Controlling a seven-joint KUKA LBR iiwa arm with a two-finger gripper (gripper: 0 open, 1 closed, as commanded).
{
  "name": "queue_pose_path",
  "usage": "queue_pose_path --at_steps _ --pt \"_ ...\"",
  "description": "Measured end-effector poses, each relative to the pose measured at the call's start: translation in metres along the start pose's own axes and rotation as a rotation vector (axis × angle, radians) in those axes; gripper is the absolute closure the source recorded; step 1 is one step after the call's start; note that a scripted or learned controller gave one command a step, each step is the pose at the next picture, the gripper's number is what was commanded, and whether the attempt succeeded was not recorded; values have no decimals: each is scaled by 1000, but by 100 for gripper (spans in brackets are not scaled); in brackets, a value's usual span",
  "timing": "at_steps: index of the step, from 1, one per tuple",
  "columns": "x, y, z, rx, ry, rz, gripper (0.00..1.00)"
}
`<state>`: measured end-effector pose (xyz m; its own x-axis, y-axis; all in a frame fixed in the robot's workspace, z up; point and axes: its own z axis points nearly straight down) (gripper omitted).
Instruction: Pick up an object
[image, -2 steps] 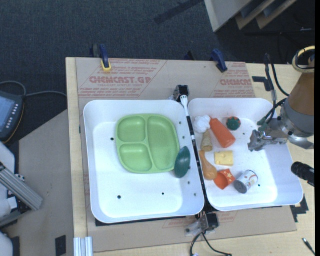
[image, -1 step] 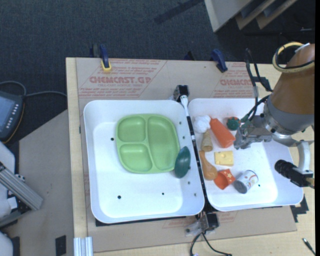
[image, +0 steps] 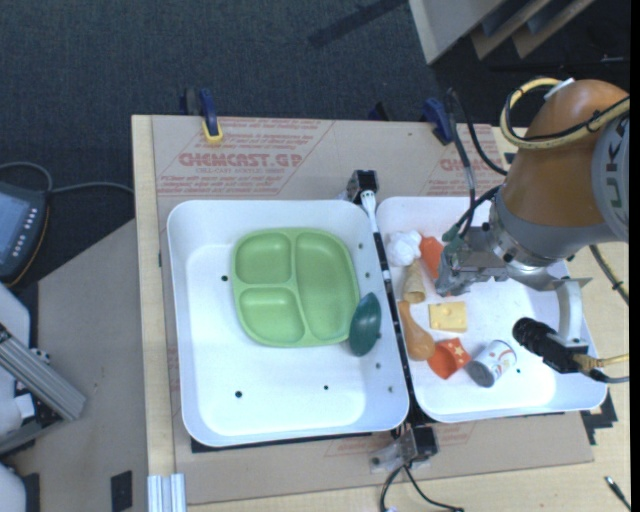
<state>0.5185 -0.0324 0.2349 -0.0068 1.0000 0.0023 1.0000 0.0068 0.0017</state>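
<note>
**Gripper low over the right bin, cheese wedge just below it**

Jaws cannot be read from this slant: the gripper (image: 455, 285) hangs low in the right bin (image: 560, 395) with its fingertips lost against the dark wrist hardware, and nothing is visibly held. Nearest to it is the yellow cheese wedge (image: 448, 317), lying flat just below the tool in the view; that looks the likeliest pick. Around the wedge lie one orange carrot-like piece (image: 431, 256), one white crumpled object (image: 404, 246), one tan bread-like stick (image: 415, 318) whose long axis runs along the bins' shared wall, one red block (image: 448, 357) and one small can (image: 492, 362) on its side. Beyond, the left bin (image: 200, 380) holds one green divided plate (image: 295, 286) and one dark green leaf-shaped piece (image: 364, 325) touching its edge.
</note>
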Motion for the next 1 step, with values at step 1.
queue_pose_path --at_steps 1 --pt "53 -12 14 6 0 1 100"
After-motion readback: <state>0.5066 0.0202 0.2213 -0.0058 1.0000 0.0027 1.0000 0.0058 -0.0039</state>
